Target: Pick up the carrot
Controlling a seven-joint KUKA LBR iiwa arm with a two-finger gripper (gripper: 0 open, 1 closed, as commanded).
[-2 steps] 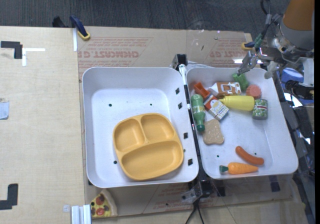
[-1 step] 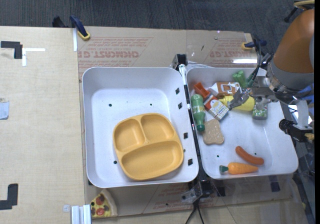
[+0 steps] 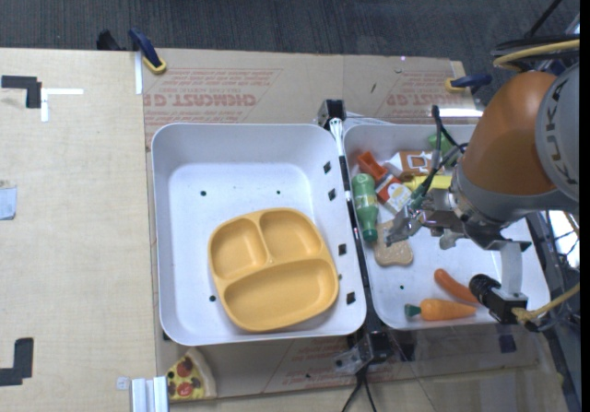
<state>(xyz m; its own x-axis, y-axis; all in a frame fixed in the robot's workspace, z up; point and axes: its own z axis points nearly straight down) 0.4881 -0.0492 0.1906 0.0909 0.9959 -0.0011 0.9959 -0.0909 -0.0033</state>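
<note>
The tool [image 3: 403, 228] hangs low in the right bin [image 3: 398, 311] with nothing between its tips, though whether it is open or closed cannot be told from this angle. Just below it lies a tan slice of toast [image 3: 395, 254], and just left of it a green bottle [image 3: 366, 202]; a carrot [image 3: 442, 310] lies further below and right, near the bin's front wall. Well to the left, a yellow divided plate [image 3: 274, 268] sits in the left bin [image 3: 184, 217] on the surface [image 3: 74, 217]
</note>
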